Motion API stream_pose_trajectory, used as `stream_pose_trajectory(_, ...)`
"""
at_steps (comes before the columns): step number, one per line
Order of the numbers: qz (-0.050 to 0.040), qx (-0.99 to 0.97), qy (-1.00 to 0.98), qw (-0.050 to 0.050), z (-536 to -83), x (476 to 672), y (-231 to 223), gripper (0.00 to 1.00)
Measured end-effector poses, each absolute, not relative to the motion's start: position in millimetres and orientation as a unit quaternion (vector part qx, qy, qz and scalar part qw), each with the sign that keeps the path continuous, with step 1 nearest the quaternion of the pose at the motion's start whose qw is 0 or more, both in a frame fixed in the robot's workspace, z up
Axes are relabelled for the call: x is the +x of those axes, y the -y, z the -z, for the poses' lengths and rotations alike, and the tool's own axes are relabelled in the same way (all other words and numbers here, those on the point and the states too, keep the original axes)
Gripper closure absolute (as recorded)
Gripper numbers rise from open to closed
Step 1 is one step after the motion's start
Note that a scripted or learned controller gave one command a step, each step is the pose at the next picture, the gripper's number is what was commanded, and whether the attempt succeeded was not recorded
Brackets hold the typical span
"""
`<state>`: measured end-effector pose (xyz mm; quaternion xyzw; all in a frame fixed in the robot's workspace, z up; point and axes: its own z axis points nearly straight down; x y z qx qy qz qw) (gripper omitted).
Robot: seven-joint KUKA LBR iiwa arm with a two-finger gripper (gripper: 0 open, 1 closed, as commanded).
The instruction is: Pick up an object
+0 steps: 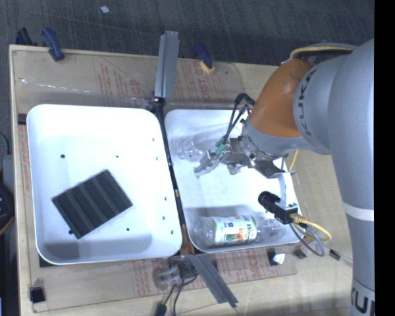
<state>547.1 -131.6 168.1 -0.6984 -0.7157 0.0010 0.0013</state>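
Note:
A clear plastic bottle [234,231] with a green and white label lies on its side along the front wall of the right bin [184,196]. A small clear plastic item [188,151] rests near that bin's back left corner. A black ribbed rectangular slab [92,203] lies flat in the left bin [46,120]. My gripper [208,162] hangs low over the middle of the right bin, just right of the clear item and well behind the bottle. Nothing shows held in it.
The grey arm with its orange band [280,107] covers the right bin's back right part. A black cable fitting [276,206] and yellow cable [313,228] hang over that bin's right rim. A metal bar [166,64] and blue clamps [52,45] sit behind the bins.

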Motion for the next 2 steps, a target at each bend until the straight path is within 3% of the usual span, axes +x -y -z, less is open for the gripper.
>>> stream_pose_trajectory(1, -0.0009, -0.717, 0.698, 0.001, -173, 483.5, 152, 0.00)
stream_pose_trajectory(2, -0.0012, -0.707, 0.707, 0.002, -175, 476.9, 140, 0.00)
